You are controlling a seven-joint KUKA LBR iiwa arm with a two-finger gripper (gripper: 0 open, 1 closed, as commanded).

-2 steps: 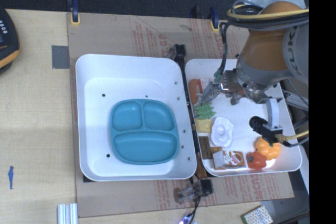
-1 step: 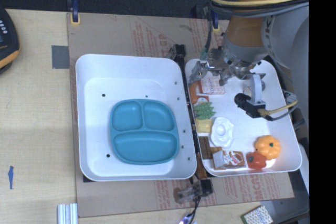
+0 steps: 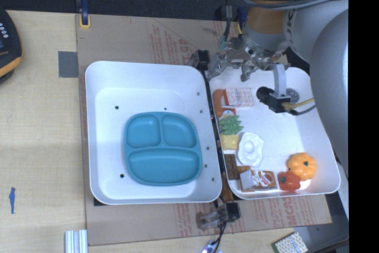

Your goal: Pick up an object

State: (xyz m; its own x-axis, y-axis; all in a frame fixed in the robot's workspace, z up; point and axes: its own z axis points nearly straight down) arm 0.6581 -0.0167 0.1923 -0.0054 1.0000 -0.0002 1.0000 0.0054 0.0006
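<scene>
My gripper (image 3: 234, 66) hangs over the far left corner of the right bin (image 3: 323, 145), under the arm's orange band. Just in front of it lie a red-and-white packet (image 3: 240, 97) and an orange strip (image 3: 219, 102). Further toward the front along the bin's left side are a green piece (image 3: 231, 124), a yellow piece (image 3: 229, 142) and a white lumpy object (image 3: 250, 149). An orange pumpkin (image 3: 302, 165) and a red tomato (image 3: 288, 181) sit at the front right, next to a small printed carton (image 3: 261, 179). Nothing shows in the gripper's grasp.
The left bin (image 3: 100, 127) holds a blue divided plate (image 3: 162, 148). A black fitting with a cable (image 3: 273, 99) hangs off the arm over the right bin. The bulky grey arm covers the right side. A dark device (image 3: 7, 44) lies at the bench's far left.
</scene>
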